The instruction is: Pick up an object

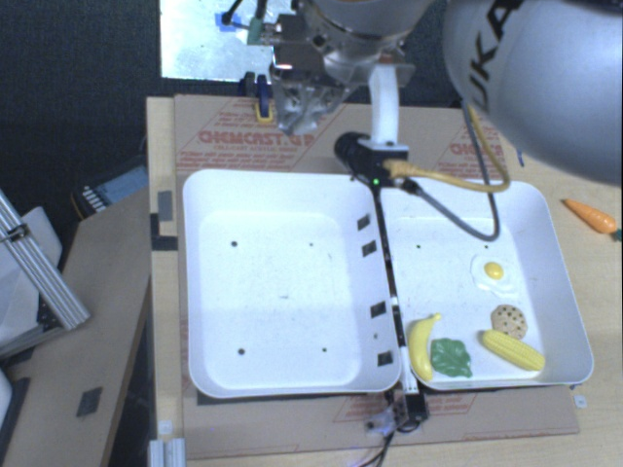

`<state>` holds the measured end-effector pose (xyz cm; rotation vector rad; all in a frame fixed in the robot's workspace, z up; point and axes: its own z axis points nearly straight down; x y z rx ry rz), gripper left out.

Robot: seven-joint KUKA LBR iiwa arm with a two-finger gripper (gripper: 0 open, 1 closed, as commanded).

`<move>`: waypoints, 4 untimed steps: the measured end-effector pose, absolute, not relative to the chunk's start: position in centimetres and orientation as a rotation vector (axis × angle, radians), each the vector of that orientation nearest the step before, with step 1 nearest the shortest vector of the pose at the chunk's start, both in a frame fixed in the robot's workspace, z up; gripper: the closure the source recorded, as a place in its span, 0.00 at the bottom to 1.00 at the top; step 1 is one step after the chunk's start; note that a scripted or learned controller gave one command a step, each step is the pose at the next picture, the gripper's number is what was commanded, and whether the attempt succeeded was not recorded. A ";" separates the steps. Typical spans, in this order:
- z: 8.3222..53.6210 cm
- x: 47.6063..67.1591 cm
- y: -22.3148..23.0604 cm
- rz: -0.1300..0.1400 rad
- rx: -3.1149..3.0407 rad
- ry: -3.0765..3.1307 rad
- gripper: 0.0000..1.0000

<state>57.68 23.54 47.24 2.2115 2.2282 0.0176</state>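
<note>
The right bin (545,232) holds several toy foods near its front: a fried egg (493,272), a brown cookie (508,319), a yellow corn cob (512,350), a yellow banana (421,346) and a green leafy piece (451,358). My gripper (304,113) hangs high above the back edge of the left bin (209,202), far from all of them. Nothing shows between or below its metal fingers.
An orange carrot (590,214) lies on the bench outside the right bin's far right side. A yellow cable and a grey cable (458,185) trail from a black mount over the divider into the right bin's back. An aluminium rail stands at the left.
</note>
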 end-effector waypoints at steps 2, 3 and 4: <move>48.5 48.6 21.3 0.003 2.216 2.227 0.00; 49.7 48.7 21.3 0.008 2.209 2.232 1.00; 49.6 48.7 21.3 0.006 2.210 2.233 0.00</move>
